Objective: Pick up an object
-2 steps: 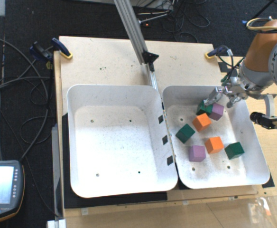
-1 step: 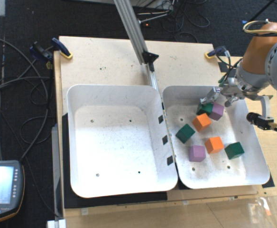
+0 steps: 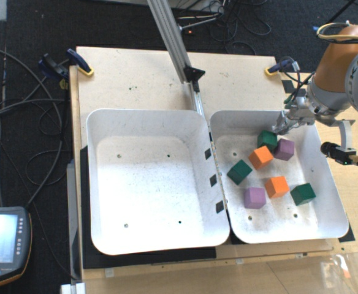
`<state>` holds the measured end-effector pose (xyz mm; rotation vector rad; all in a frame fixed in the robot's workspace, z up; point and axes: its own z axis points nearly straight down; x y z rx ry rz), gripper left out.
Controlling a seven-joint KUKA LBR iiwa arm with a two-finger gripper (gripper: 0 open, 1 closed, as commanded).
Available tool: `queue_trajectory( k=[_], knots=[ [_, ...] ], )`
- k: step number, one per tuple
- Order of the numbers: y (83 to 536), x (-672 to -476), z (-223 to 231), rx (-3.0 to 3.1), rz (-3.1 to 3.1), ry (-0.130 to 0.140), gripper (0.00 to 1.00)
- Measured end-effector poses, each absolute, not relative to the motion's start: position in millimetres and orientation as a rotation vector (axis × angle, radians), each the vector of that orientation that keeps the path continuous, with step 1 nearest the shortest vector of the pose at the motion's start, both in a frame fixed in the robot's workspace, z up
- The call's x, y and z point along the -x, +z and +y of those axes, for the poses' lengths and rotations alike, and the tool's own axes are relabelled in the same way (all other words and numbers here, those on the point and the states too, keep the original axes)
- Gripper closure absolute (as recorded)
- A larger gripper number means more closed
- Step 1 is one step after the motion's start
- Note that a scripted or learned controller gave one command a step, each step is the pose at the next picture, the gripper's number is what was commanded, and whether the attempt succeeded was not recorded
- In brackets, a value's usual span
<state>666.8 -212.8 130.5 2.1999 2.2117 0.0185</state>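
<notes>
The right bin [image 3: 326,222] is the landmark. Nearest its front wall lie a green cube [image 3: 303,193], an orange cube [image 3: 277,186] and a purple cube [image 3: 254,196]. Mid-bin sit another green cube [image 3: 239,171] and orange cube [image 3: 261,156]. Toward its back wall, a purple cube [image 3: 284,149] touches a green cube [image 3: 267,139], with the gripper [image 3: 283,126] right above that green one; its grasp cannot be told.

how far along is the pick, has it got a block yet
Done: the gripper is low in the right bin, at the green block at the top of the cluster. In hand: nothing that can be seen; its tip sits beside that block, with no block lifted. Left: grasp and raise one. All seven blocks, such as the orange block, lie on the bin floor.
</notes>
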Motion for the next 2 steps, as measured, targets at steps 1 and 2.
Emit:
queue_trajectory(
  k=[1, 2],
  knots=[
    [187.1, -669.6, -223.0, -2.213, 2.217, 0.005, 1.00],
    [204.3, -670.9, -222.8, -2.214, 2.221, 0.004, 1.00]
  ],
)
